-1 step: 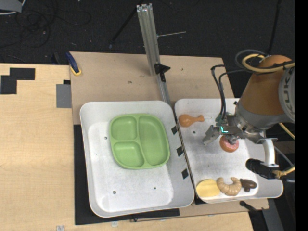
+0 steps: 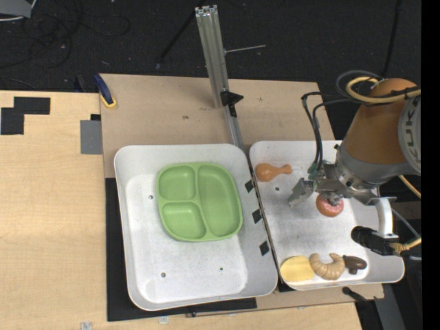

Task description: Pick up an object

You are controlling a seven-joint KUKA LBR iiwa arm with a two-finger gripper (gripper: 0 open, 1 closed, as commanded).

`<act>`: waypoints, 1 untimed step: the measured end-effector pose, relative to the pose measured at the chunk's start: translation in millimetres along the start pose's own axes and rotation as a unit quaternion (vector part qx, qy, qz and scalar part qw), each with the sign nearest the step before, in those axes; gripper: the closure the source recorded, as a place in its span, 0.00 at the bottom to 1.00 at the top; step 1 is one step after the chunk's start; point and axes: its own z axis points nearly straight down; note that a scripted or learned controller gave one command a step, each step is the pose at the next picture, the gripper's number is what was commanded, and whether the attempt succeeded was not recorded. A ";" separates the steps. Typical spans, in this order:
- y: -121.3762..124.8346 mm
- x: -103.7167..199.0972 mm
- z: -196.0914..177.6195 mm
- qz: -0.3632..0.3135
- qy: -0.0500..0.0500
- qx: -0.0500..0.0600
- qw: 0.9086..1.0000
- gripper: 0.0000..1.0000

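The gripper (image 2: 328, 196) hangs over the right bin (image 2: 302, 243), directly above a red round object (image 2: 331, 207) that sits touching or just under it. Whether it is open or closed cannot be told. The orange drumstick-shaped toy (image 2: 272, 172) lies to its left.

text: none legible | labels: none | numbers: none | signs: none
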 end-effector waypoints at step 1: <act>-0.9 -5.1 45.1 0.001 0.000 0.004 1.000 0.00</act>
